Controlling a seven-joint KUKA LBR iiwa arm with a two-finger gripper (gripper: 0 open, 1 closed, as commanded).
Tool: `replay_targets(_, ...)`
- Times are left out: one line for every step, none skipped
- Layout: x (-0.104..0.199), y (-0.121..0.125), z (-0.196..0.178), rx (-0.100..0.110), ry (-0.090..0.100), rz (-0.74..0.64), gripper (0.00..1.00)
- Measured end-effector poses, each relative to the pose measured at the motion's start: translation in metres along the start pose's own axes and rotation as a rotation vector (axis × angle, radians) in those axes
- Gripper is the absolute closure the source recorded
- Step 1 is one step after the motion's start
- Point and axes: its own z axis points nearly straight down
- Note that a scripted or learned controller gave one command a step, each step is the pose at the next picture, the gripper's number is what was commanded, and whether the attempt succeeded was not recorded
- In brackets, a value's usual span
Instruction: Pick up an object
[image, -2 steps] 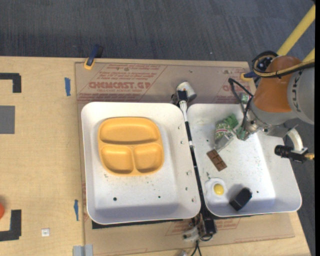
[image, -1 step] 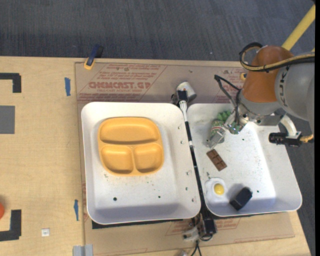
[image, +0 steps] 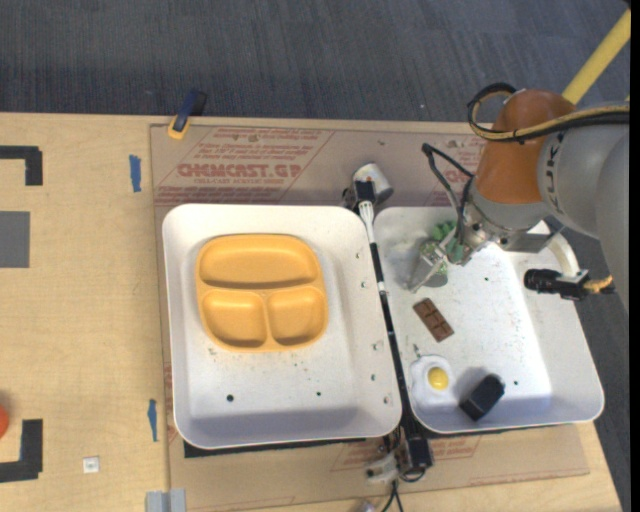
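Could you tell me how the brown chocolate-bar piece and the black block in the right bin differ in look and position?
The chocolate-bar piece is brown, flat and ridged, while the black block is plain black and chunkier. The chocolate-bar piece lies near the middle of the right bin, while the black block sits near the bin's front edge, beside the fried-egg toy. Both lie loose on the bin floor, apart from the gripper.

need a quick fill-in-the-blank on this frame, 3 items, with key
1. The yellow tray with three compartments lies in the ____ bin.
2. The brown chocolate bar lies in the ____ bin.
3. The fried egg toy sits beside the ____ block near the bin's front edge.

Missing words: left; right; black
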Motion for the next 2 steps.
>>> replay_targets(-0.001, 0.008, 0.001, 0.007, 0.015, 0.115, 0.00)
replay_targets(-0.006, 0.010, -0.013, -0.004, 0.000, 0.115, 1.00)
